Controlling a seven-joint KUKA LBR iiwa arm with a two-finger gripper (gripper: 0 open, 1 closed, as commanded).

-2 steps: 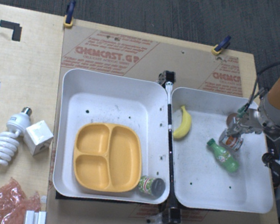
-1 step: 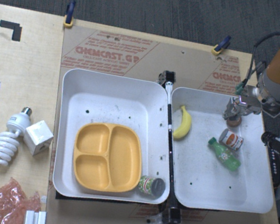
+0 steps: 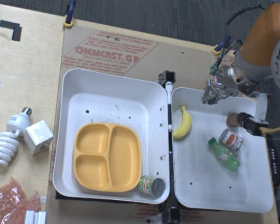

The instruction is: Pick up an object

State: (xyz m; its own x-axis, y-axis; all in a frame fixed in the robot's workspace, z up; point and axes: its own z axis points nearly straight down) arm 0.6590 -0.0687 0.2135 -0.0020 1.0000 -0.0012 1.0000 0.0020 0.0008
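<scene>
The right bin [image 3: 253,201] holds a yellow banana [image 3: 183,124] near its left wall, a green bottle [image 3: 225,154] lying on its side, and a small can [image 3: 231,139] just above the bottle. My gripper [image 3: 211,95] hangs over the bin's far left corner, above and to the right of the banana, with nothing seen between its fingers. In the left bin [image 3: 68,123] lie a yellow divided plate [image 3: 108,157] and a small green-labelled can [image 3: 149,186] at the near right corner.
The grey arm with its orange band [image 3: 270,30] comes in from the upper right. A brown knob on a black fitting [image 3: 243,121] sits at the right bin's far rim. Left of the bins lie a spiral light bulb [image 3: 7,141], a white cube [image 3: 38,137] and a red mesh bag [image 3: 3,203].
</scene>
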